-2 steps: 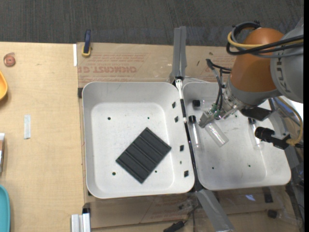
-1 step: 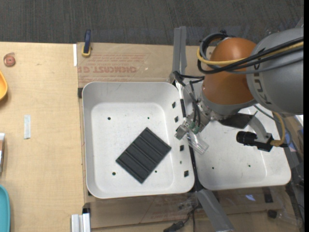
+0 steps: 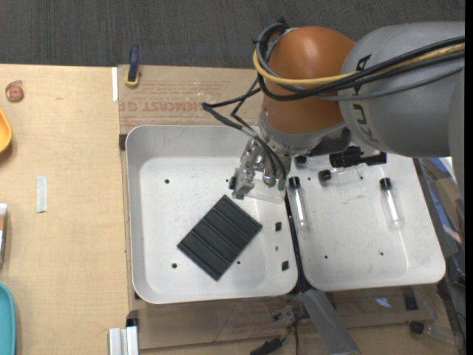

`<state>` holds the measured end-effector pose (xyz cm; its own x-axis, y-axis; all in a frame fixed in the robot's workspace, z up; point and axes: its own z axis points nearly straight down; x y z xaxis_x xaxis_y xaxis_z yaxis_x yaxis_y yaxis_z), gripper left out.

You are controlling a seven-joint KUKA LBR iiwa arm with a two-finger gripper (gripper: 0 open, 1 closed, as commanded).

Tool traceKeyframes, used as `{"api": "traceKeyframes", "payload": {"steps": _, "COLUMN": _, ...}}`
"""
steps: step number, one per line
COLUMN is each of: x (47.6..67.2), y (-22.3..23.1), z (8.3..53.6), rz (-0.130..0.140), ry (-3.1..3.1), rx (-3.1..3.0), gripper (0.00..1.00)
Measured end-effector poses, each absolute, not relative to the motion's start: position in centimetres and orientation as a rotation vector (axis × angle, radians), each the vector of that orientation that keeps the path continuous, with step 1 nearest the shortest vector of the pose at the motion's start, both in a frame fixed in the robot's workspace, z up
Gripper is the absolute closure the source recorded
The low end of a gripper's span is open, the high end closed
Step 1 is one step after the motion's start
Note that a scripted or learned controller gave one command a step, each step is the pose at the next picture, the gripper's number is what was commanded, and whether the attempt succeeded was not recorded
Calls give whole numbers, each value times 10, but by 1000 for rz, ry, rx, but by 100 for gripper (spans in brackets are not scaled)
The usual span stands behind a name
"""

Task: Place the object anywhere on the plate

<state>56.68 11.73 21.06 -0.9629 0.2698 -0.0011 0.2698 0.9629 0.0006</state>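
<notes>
A black ribbed rectangular plate (image 3: 220,237) lies at a slant on the floor of the left bin (image 3: 148,198), towards its front middle. My gripper (image 3: 244,183) hangs over the back right part of that bin, just above and behind the plate's far corner. Its tip is small and partly hidden under the wrist, and I see no object clearly in it. Two clear tubes with dark caps lie in the right bin (image 3: 414,265): one (image 3: 298,204) along its left wall, the other (image 3: 390,202) towards its right side.
The big grey arm with its orange band (image 3: 310,58) covers the back of both bins. A cardboard sheet (image 3: 177,98) lies behind the left bin, with a blue clip (image 3: 133,63) at its corner. The wooden bench (image 3: 59,198) spreads to the left.
</notes>
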Motion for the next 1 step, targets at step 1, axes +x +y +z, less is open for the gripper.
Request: {"api": "traceKeyframes", "payload": {"steps": 1, "x": 520, "y": 109, "z": 297, "rz": 2, "ry": 3122, "rx": -327, "gripper": 100}}
